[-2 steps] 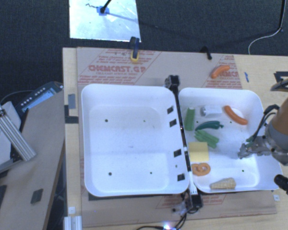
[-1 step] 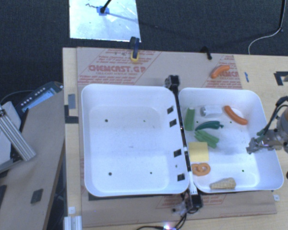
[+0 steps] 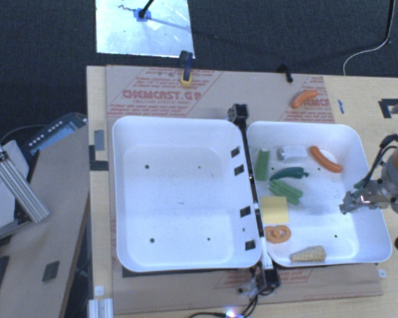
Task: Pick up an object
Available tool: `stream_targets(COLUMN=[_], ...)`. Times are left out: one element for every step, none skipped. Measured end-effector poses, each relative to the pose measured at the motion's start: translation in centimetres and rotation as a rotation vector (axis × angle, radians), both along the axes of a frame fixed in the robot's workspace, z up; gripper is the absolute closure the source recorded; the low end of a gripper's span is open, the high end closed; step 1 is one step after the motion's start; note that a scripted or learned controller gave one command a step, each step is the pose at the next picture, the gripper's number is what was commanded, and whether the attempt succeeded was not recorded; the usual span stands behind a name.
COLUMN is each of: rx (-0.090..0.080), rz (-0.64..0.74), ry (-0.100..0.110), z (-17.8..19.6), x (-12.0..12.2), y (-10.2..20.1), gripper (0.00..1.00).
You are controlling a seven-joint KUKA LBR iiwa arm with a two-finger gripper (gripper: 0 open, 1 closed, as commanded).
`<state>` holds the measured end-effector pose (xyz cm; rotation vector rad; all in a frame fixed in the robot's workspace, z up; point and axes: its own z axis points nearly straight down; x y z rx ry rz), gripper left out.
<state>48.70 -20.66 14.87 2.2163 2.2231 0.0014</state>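
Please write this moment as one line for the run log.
arm: over right bin right edge | pincer: no object seen between | yellow block: lying in bin

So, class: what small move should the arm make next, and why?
Probably slide the pincer left, further over the right bin: it sits by that bin's right wall, apart from the nearest item, the orange sausage.

The right bin (image 3: pixel 345 134) holds the loose pieces. An orange sausage (image 3: pixel 325 158) lies slantwise at two o'clock; a pale cylinder (image 3: pixel 292 153) lies at twelve. Three green vegetables (image 3: pixel 286 173) cluster at ten. A yellow square (image 3: pixel 274 210), an orange ring (image 3: pixel 277 233) and a tan wedge (image 3: pixel 308 254) lie toward seven.
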Motion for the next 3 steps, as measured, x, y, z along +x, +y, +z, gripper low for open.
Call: stream_targets(rx=[0.0,0.001,0.0], rz=[0.0,0.001,0.0], ry=[0.001,0.002,-0.001], z=[-0.3,-6.7,-3.5], x=[0.0,0.0,0.0], y=[0.0,1.7,1.4], gripper=[1.0,1.0,1.0])
